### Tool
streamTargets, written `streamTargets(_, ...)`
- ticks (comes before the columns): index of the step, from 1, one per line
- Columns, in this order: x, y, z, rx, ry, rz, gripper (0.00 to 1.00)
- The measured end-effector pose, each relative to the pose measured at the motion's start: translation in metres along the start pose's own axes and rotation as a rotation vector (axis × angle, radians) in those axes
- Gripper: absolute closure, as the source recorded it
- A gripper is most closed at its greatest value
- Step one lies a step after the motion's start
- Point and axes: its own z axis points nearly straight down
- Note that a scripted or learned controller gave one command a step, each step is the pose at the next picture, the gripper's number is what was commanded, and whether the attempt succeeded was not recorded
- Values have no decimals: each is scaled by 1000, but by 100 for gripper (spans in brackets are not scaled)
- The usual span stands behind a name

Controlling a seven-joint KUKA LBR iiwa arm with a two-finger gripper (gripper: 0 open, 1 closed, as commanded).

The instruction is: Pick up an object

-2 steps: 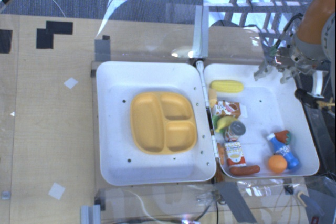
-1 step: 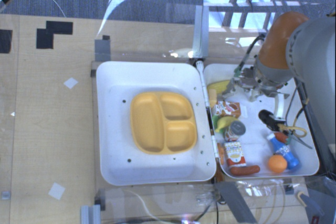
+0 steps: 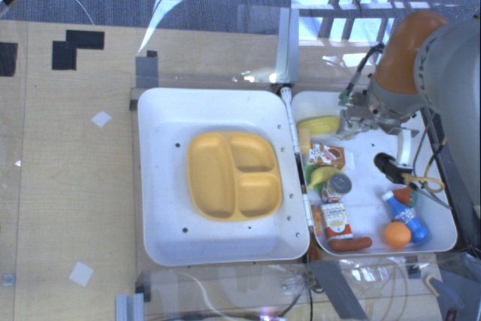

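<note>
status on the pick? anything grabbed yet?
Done: the arm has reached over the right bin. In hand: nothing visibly held; the gripper sits by the yellow corn. Left: grasping and lifting an object.

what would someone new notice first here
The yellow divided plate sits alone in the middle of the left bin. The right bin is crowded with small food items, an orange near its front corner. The grey arm leans over that bin's back end.
</note>
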Motion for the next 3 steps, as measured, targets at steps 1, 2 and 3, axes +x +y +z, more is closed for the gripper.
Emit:
streamTargets(1, -67, -9, 13, 9, -2, 280, 100)
streamTargets(2, -66, -10, 15, 11, -1, 278, 0)
streamTargets(3, -73, -5, -38, 12, -2, 540, 0)
